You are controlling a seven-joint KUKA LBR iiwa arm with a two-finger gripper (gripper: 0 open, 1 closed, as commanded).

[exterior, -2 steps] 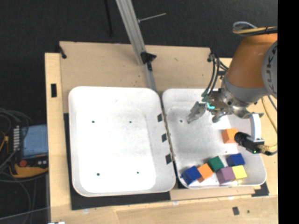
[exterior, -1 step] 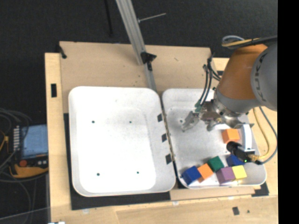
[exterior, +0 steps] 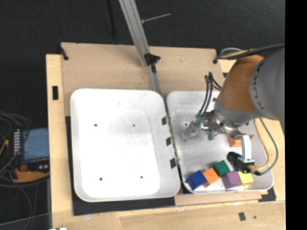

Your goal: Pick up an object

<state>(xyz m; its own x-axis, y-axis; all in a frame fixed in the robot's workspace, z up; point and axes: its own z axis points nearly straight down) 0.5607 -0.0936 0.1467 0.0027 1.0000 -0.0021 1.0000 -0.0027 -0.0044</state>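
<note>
Five blocks clustered at right bin's (exterior: pixel 178 104) near edge: blue (exterior: pixel 195 179), orange (exterior: pixel 211 175), green (exterior: pixel 221 168), purple (exterior: pixel 232 178), yellow (exterior: pixel 246 178). Gripper (exterior: pixel 193 130) hovered above bin centre, nothing held, opening unclear. Left bin (exterior: pixel 79 128) alongside.

Blocks: blue (exterior: pixel 195 179), orange (exterior: pixel 210 175), green (exterior: pixel 221 168), purple (exterior: pixel 232 179), yellow (exterior: pixel 246 178).

Both white bins, the left bin (exterior: pixel 120 143) and the right bin (exterior: pixel 189 107), look like smooth matt plastic, faintly speckled. The surface (exterior: pixel 100 66) under them is pale matt wood or board. At 5 o'clock the coloured blocks (exterior: pixel 220 175) appear smooth and matt. The claw (exterior: pixel 199 128) looks like dull grey metal.
</note>
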